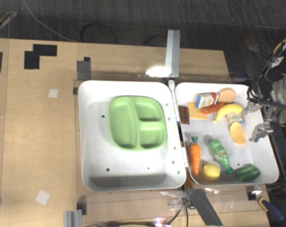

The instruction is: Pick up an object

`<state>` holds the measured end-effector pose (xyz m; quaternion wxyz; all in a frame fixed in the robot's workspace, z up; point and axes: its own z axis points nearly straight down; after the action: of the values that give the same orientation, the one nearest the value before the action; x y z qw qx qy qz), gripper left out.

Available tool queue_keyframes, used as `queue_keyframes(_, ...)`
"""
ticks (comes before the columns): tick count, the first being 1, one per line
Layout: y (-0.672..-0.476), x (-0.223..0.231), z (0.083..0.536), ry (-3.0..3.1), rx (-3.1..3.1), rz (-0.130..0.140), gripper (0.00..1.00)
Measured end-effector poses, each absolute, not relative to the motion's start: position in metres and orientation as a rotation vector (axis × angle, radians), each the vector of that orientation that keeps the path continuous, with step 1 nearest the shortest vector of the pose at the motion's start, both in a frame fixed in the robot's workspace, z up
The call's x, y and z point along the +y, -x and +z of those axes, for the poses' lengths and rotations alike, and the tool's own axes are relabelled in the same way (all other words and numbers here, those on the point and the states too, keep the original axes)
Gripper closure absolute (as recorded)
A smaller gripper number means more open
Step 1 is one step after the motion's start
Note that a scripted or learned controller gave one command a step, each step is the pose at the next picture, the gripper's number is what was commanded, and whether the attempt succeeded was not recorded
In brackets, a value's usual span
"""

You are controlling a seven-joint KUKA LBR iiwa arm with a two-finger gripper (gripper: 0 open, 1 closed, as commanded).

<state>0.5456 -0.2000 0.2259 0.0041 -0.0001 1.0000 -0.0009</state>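
Leftmost, the left bin [88, 126] holds a green divided plate [135, 122] lying flat near its middle, well apart from everything else; it looks like a spot for setting things down rather than something to grab. Next, the right bin [275, 171] is where the toy food is heaped so the arm can reach it from the right: a carrot [195, 157] along the left wall, a lemon [211, 171] just beside its tip, a green bottle [220, 154] lying slantwise in the middle, a dark green pepper [247, 173] near the front right corner. Further back sit a small carton [206, 100], an egg [227, 95], a banana [228, 111] and a yellow wedge [237, 133]. The gripper [259, 132] hangs at the bin's right side with nothing between its fingers; whether they are spread or closed I cannot tell. Nearest to it is the yellow wedge, just to its left, so I judge that the likeliest pick.
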Motion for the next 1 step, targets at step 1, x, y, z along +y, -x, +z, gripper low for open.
queue_keyframes(1,-0.4952,-0.2054,0.0955,-0.269,3.120,-0.003,0.00)
